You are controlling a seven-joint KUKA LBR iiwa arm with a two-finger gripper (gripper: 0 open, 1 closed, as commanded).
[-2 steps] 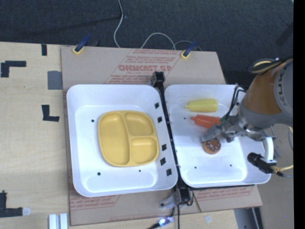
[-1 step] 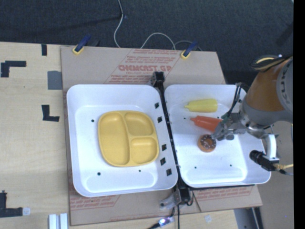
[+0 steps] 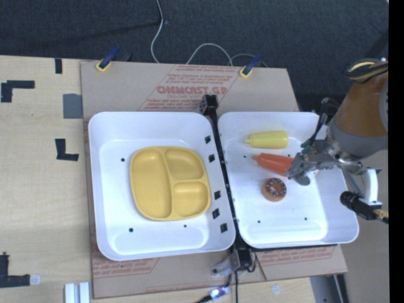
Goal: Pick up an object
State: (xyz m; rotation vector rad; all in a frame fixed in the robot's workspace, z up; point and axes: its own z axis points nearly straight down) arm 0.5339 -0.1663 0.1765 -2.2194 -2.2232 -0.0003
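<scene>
In the right bin point(image 3: 315, 229) lie a yellow corn-like piece point(image 3: 267, 139), an orange carrot point(image 3: 273, 163) and a brown sprinkled doughnut point(image 3: 274, 189). My gripper point(image 3: 299, 173) hangs over that bin, just right of the carrot's end and up-right of the doughnut. Nothing shows between its fingers. The left bin point(image 3: 107, 188) bears a yellow divided plate point(image 3: 169, 182).
A black clamp strip point(image 3: 218, 169) runs between the two bins. Both bins sit on a cardboard sheet point(image 3: 189, 87) held by yellow-blue clips at the back. The grey arm with its orange band point(image 3: 363, 106) comes in over the right bin's right rim.
</scene>
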